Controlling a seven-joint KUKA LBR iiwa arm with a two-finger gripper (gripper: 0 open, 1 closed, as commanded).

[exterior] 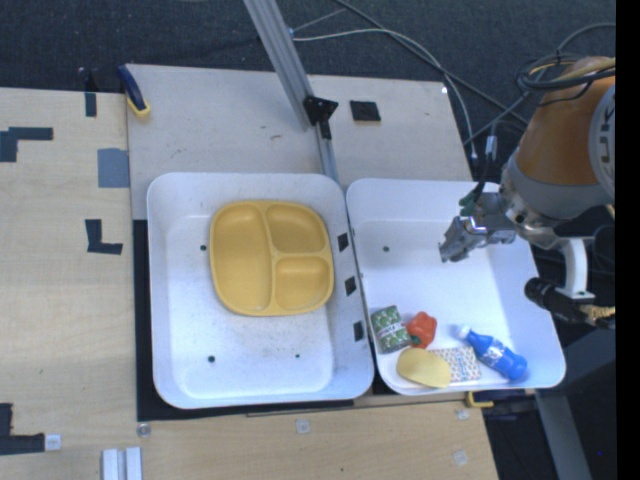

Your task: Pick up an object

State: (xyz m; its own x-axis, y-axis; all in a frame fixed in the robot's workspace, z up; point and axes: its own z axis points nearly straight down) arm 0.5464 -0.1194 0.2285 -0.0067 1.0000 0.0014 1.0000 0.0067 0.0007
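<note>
In the right bin (400, 208), several small objects lie along the near edge: a green patterned packet (388, 327), a red-orange item (422, 327), a yellow lemon-like object (424, 369), a flat speckled pad (462, 362) and a blue bottle (497, 355). My gripper (458, 242) hangs over the bin's upper right part, well above and behind these objects. Nothing shows between its fingers.
The left bin (180, 298) holds a yellow divided plate (270, 256). A metal pole (282, 43) slants over the bench behind the bins. Cables (400, 43) run across the dark floor at the back. Bare white floor lies in the middle of the right bin.
</note>
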